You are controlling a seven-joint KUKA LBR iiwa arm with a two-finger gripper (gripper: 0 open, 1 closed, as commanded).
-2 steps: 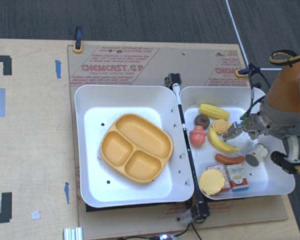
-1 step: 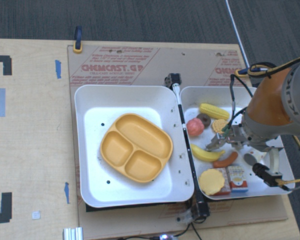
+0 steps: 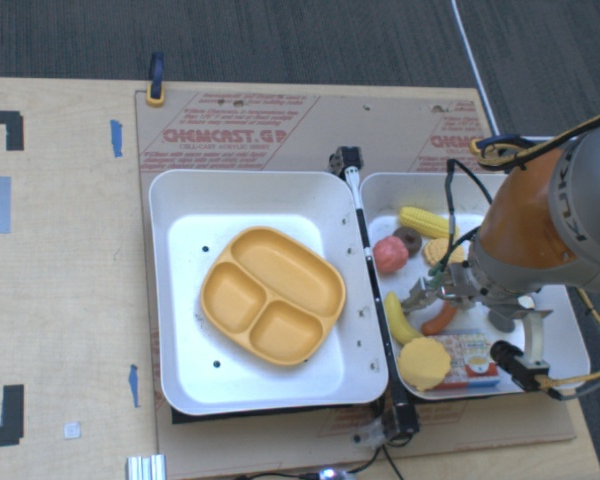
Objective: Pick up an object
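My gripper (image 3: 435, 293) hangs low inside the right bin (image 3: 566, 340), under the orange wrist band of the arm. Just below it lies an orange-red sausage (image 3: 439, 319), and a yellow banana (image 3: 398, 318) lies to its left. A red apple (image 3: 390, 255), a small brown piece (image 3: 409, 239) and a corn cob (image 3: 426, 222) sit at the far side of the bin. A round yellow fruit (image 3: 424, 362) rests at the near edge beside a printed packet (image 3: 470, 353). I see nothing lifted off the bin floor.
The left bin (image 3: 180, 218) holds a yellow divided plate (image 3: 272, 295). A dark clamp (image 3: 347, 158) stands where the two bins meet at the back. Cables run from the arm over the right bin's far and near right corners.
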